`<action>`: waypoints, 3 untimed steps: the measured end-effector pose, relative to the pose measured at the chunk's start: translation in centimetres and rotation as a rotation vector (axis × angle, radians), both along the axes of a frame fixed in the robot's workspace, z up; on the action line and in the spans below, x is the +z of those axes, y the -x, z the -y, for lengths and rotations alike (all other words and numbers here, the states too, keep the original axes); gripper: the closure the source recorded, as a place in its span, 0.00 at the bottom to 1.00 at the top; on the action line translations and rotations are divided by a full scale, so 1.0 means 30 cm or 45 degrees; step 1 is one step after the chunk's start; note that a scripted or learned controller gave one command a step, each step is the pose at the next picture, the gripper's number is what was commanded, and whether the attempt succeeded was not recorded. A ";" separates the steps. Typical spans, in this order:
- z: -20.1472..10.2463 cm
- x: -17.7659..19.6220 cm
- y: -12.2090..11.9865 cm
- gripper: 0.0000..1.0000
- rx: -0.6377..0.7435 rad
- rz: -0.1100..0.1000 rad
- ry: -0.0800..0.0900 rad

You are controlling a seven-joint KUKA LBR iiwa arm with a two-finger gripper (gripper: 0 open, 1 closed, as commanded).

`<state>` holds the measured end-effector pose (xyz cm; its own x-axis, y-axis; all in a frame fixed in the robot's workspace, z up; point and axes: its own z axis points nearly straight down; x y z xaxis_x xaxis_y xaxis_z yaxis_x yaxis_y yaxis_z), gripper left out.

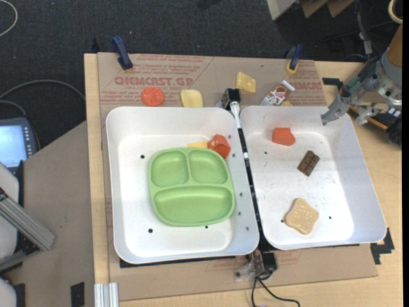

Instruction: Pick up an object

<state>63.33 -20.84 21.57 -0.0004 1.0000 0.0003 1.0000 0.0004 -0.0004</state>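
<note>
The right bin (345,190) holds a red block (283,136), a brown chocolate bar (308,163) and a tan toast slice (301,216). In the left bin (121,171) lies a green divided plate (190,186), with a small red piece (220,146) and a yellow piece (198,145) at its far edge. My gripper (348,111) hangs over the right bin's far right corner, well to the right of the red block. Its fingers (333,113) are spread open and nothing is between them.
Behind the bins on the board lie an orange disc (153,96), a pale yellow piece (191,98), a yellow wedge (245,82), a small wrapped item (277,95) and a black object (231,97). Blue clamps (121,52) (294,57) grip the board's far edge.
</note>
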 end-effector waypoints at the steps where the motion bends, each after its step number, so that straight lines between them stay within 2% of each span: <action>1: -0.086 -0.461 0.109 0.00 -0.001 -0.010 -0.004; 2: -0.079 -0.400 0.096 1.00 -0.001 0.005 0.003; 3: -0.377 -0.012 0.098 1.00 0.011 0.014 -0.001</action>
